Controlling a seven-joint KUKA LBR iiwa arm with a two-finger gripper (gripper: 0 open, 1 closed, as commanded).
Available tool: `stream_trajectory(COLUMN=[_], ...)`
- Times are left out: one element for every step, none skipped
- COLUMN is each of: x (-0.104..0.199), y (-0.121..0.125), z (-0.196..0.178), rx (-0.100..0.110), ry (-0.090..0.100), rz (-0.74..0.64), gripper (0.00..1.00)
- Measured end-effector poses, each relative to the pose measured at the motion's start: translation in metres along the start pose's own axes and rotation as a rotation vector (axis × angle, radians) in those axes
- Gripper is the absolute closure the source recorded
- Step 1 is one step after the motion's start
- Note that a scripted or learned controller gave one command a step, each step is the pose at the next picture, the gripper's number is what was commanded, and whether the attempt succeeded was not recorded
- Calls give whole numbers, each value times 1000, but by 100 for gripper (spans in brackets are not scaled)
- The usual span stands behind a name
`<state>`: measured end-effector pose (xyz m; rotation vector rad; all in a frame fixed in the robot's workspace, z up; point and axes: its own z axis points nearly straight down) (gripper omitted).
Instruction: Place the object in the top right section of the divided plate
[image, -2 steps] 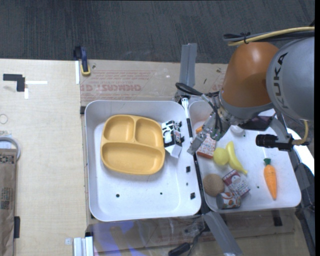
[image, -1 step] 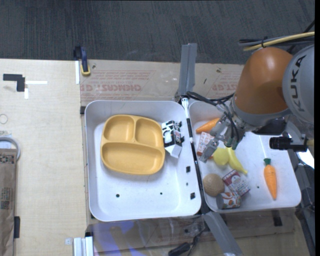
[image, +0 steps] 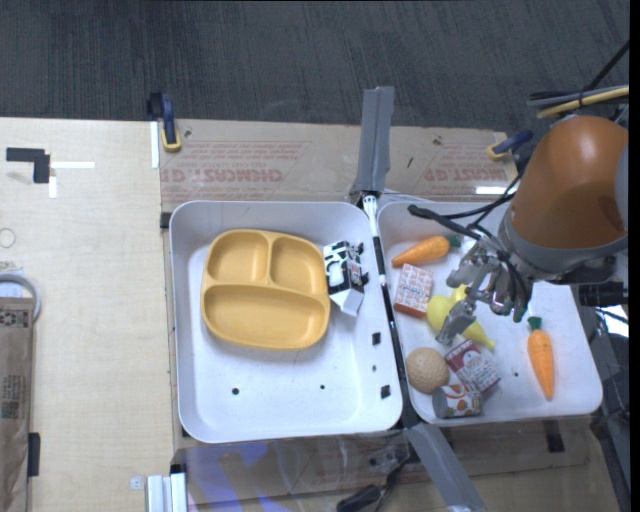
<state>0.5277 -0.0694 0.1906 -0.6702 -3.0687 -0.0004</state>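
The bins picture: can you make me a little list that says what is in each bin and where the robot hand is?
left bin: yellow divided plate, black and white packet touching its right edge
right bin: two carrots, yellow toy, small cartons, brown ball
gripper: over the right bin, right above the yellow toy
plate sections: nothing in them yet

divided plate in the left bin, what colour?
Yellow-orange, plain, no pattern. The divided plate shows clearly in the camera view, in the left bin.
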Motion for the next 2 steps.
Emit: stream_trajectory(x=[-41,-70], y=[-80,-108], z=[32,100], rx=[-1,-2], ry=[-1,-2], rz=[-264,-430], gripper=[0,0])
